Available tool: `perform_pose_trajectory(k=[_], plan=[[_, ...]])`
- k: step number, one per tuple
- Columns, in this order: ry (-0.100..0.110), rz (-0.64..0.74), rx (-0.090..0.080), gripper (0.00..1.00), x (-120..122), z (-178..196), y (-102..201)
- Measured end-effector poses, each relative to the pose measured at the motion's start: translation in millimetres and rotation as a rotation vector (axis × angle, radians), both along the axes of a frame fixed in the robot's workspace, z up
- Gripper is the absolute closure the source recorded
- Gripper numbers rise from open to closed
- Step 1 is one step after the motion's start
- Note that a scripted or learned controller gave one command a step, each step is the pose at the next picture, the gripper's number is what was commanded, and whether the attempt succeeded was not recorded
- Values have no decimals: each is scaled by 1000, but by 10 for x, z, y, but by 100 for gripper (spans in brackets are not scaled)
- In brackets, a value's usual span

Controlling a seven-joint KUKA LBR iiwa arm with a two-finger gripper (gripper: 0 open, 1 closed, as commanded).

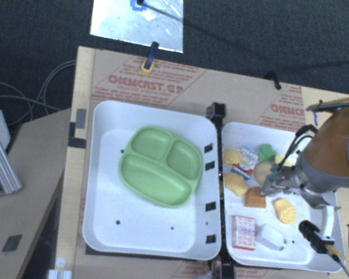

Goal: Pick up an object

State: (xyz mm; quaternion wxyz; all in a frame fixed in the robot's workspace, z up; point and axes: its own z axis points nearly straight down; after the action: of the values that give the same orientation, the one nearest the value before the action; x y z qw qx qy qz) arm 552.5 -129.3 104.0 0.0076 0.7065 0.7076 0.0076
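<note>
My gripper [271,183] reaches down into the right bin [286,260] from the right, among a cluster of small toy foods. Just below its tip lies a brown-orange block [256,198]. A pale round piece [261,172] sits at its left side, with a green piece [267,152] behind. A yellow piece [236,185] lies further left, and a yellow waffle-like piece [285,212] lies to the lower right. The arm's wrist hides what is directly beneath the tip.
The left bin [101,222] holds a green divided plate [161,165]. At the front of the right bin lie a red-and-white packet [243,232] and a white piece [271,237]. More small foods [242,159] crowd that bin's back left. A black divider [217,167] runs between the bins.
</note>
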Motion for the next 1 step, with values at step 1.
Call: perform_pose_trajectory(k=[1], plan=[[15, 3, -2, 100, 78, 618, -30]])
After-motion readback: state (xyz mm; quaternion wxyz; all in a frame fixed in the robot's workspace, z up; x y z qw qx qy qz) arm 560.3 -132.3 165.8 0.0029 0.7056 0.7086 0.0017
